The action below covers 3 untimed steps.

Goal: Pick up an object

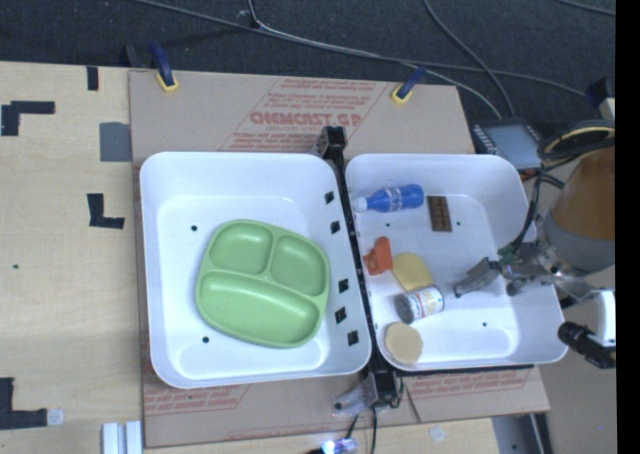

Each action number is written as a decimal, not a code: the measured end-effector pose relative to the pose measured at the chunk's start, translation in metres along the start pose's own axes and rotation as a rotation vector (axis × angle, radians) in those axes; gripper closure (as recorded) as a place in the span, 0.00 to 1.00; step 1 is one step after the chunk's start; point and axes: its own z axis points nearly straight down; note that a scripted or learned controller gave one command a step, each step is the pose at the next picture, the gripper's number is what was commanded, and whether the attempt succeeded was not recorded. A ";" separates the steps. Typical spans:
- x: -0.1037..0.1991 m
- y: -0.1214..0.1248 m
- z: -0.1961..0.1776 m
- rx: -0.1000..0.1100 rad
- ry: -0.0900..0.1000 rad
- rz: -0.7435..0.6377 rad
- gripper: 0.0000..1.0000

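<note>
My gripper [490, 285] is low over the right part of the right bin [500, 174], open, with nothing between its fingers. Just to its left lies a small white-and-grey jar [419, 303] on its side. Around the jar are a yellow lump [411, 270], an orange piece [377, 257] and a tan round disc [404, 343]. A blue bottle [393, 199] and a brown block [438, 213] lie at the far side of this bin.
The left bin [165, 242] holds a green divided plate [264, 282]. A black divider [345, 242] runs between the bins. The grey arm with its orange band [590, 207] enters from the right, over the right bin's wall.
</note>
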 end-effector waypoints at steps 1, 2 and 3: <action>0.000 0.001 0.040 -0.007 -0.004 -0.001 0.00; -0.001 0.002 0.027 -0.011 -0.006 0.000 1.00; 0.003 -0.004 -0.033 -0.009 -0.003 -0.001 1.00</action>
